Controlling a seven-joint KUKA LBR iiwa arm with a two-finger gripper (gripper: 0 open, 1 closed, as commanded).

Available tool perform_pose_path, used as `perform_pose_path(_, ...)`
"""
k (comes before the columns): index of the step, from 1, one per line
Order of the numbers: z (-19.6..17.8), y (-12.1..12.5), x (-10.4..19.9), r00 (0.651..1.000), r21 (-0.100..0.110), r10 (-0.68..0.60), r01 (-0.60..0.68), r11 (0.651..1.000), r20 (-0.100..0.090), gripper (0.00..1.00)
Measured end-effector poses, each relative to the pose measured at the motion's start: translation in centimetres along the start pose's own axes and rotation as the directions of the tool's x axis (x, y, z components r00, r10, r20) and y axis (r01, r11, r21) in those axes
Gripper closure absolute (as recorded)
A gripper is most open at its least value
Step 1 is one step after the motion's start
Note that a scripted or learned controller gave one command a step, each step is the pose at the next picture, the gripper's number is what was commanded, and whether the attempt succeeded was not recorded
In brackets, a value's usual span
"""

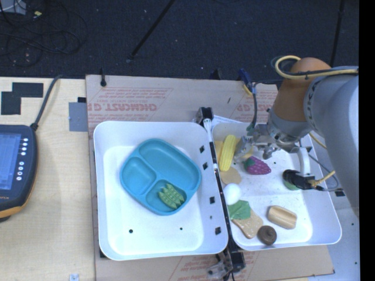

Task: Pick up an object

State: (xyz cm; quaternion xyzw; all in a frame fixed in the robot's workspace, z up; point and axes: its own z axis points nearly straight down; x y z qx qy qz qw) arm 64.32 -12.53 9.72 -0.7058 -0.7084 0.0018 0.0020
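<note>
- Both bins: plain white, the left bin (111, 227) and the right bin (319, 230).
- Divided plate (149, 168): turquoise blue.
- Ridged piece (171, 195) in the plate: green.
- Corn cob (227, 151): yellow.
- Grape bunch (257, 166): purple-magenta with a green tip.
- Egg (232, 192): white.
- Bread roll (282, 216): tan.
- Doughnut (267, 235): dark brown.
- Leaf-topped piece (240, 210): green over beige.
- Arm (328, 107): grey, with an orange band (293, 92).
- Bench (58, 215): pale wood, with brown cardboard (152, 98) printed in red.

Blue divided plate (153, 170) in the left bin (111, 227); a tablet (13, 163) at the bench's left edge.
</note>
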Motion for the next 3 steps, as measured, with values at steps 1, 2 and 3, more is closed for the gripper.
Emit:
perform_pose_path(1, 1.0, -2.6, 0.9, 1.0, -0.002, 0.007, -0.007, 1.0, 0.0, 0.0)
perform_pose_path(2, 0.0, -2.5, 0.8, 1.0, -0.001, 0.008, -0.008, 1.0, -0.001, 1.0)
perform_pose_path(3, -11.1, -6.2, 8.3, 1.0, -0.012, -0.003, 0.003, 1.0, -0.003, 1.0)
